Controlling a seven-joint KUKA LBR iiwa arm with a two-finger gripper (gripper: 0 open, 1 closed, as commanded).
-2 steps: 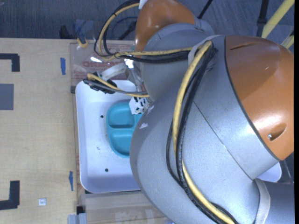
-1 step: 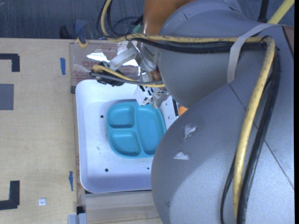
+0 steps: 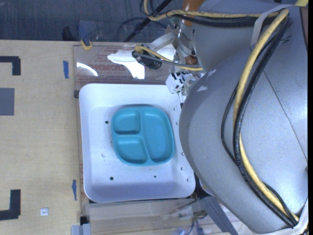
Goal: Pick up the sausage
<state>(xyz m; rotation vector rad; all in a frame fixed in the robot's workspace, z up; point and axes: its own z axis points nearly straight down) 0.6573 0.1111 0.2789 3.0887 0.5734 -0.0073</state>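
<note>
Grey arm (image 3: 244,126) with yellow cables (image 3: 254,58) blocks the right side, covering the right bin; left white bin (image 3: 93,146) holds a teal divided tray (image 3: 143,135); sausage hidden; finger state: cannot tell

Glossy blue plastic plate (image 3: 143,135), smooth white plastic bin (image 3: 93,131), pale matt wooden bench (image 3: 36,131).

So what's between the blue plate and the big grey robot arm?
In the camera view, just bare white bin floor and the bin's right rim lie between the blue plate and the grey arm. Nothing else sits there.
</note>
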